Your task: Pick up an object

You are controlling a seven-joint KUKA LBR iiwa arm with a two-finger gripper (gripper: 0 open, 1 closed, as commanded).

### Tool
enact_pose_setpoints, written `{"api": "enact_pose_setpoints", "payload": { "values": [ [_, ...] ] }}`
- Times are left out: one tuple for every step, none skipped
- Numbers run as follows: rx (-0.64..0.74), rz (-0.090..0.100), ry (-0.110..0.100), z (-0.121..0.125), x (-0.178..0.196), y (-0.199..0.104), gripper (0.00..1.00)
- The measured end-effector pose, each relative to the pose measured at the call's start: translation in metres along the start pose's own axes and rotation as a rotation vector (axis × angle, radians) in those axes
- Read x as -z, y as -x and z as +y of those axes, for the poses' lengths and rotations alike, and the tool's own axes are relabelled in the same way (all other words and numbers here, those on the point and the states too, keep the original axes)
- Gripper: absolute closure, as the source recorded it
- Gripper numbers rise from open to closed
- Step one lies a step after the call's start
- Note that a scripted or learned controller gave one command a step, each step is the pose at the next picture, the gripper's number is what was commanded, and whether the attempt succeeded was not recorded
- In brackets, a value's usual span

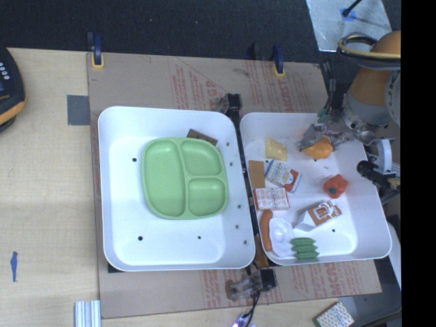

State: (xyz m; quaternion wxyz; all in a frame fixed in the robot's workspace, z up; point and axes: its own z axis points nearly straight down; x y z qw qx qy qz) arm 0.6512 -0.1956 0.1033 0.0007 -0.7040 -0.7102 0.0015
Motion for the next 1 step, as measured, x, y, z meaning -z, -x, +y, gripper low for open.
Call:
{"api": "enact_pose_setpoints", "payload": {
  "values": [
    [0.002,0.002,0.005,0.0072,0.0356,-0.0692,1.0]
  ]
}}
